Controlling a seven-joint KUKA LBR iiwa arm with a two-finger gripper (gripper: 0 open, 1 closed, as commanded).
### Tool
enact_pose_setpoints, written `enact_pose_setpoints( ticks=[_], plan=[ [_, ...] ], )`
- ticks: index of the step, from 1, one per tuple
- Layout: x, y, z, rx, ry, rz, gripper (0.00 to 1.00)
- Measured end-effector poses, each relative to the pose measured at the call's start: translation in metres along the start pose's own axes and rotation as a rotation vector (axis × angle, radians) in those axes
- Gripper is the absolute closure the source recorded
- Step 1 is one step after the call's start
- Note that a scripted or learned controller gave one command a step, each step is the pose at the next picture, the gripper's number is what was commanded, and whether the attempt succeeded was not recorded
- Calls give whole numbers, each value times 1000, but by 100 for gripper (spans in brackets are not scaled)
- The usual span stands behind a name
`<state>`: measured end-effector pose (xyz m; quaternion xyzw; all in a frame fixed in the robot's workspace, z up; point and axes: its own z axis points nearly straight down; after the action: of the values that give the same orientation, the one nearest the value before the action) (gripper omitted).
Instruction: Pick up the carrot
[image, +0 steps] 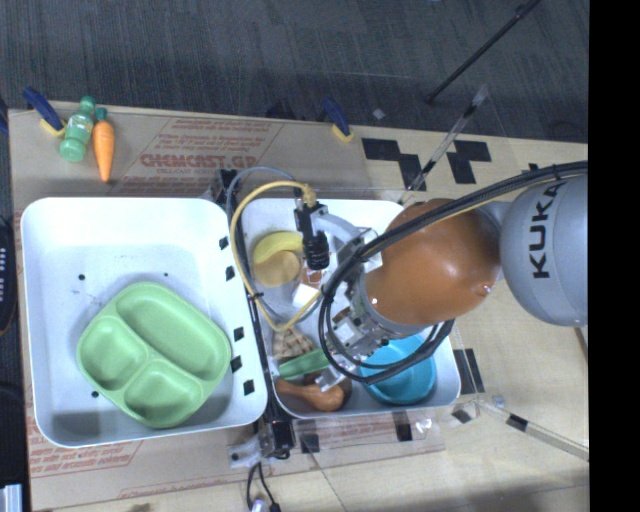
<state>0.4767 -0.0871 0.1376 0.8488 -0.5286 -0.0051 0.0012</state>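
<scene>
**Gripper deep in the wrong bin**

Gripper (335, 350) sits low in the right bin (452, 372); you cannot tell its state. Your carrot (103, 148) lies outside on the bench, beyond the left bin (40, 300). Closing here risks grabbing clutter.
</scene>
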Motion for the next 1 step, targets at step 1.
enact_pose_setpoints(
  ticks=[1],
  plan=[
    [-100, -49, -55, 12, 4, 102, 100]
  ],
)
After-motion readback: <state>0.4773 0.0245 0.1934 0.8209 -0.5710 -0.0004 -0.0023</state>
